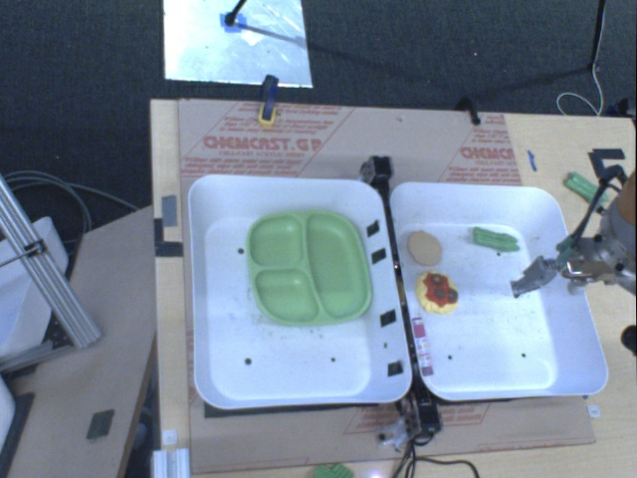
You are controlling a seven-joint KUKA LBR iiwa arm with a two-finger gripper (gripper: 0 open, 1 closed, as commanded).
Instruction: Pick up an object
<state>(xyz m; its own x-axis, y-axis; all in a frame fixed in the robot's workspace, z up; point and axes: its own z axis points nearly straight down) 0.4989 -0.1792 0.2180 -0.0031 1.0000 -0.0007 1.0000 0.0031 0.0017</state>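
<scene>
We saw the hand [530, 279] hovering over the right bin [557, 366], its grip impossible to judge, with a green piece [495, 237], tan disc [425, 248] and red-yellow toy [438, 293] lying apart from it.

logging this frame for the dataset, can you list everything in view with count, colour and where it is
bins: 2, white, side by side on the bench
divided plate: 1, light green, three compartments, in the left bin
round flat piece: 1, tan, right bin, near its left wall
pizza-like toy: 1, yellow with red topping, right bin, just below the tan piece
oblong piece: 1, green, right bin, toward the back
clear sheet: 1, printed in red, under the bins
clamp: 1, yellow and dark, at the sheet's back edge
shiny square sheet: 1, silver, on the dark floor behind the bench
tool: 1, grey, over the right side of the right bin, nothing seen in it
</scene>
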